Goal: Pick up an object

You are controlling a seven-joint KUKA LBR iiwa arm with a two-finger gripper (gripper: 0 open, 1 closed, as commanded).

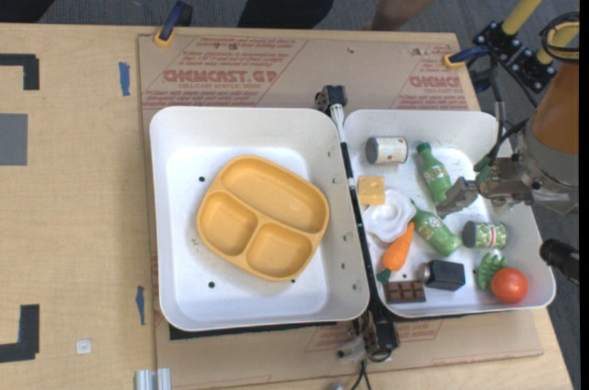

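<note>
The right bin (479, 123) holds several toy foods. A pale can (386, 149) lies at the back, with a green bottle (433, 172) beside it and a second green bottle (438, 232) lower down. My gripper (469, 183) hangs open over the bin's right half, between the two bottles and just above a small green can (485, 235). Nothing is between its fingers. A red tomato (509, 285) sits in the front right corner.
Also in the right bin are a yellow cheese block (371, 190), a white lump (388, 215), an orange carrot (398, 248), a chocolate bar (405, 292) and a black block (445, 274). The left bin (175, 195) holds a yellow divided plate (262, 218).
</note>
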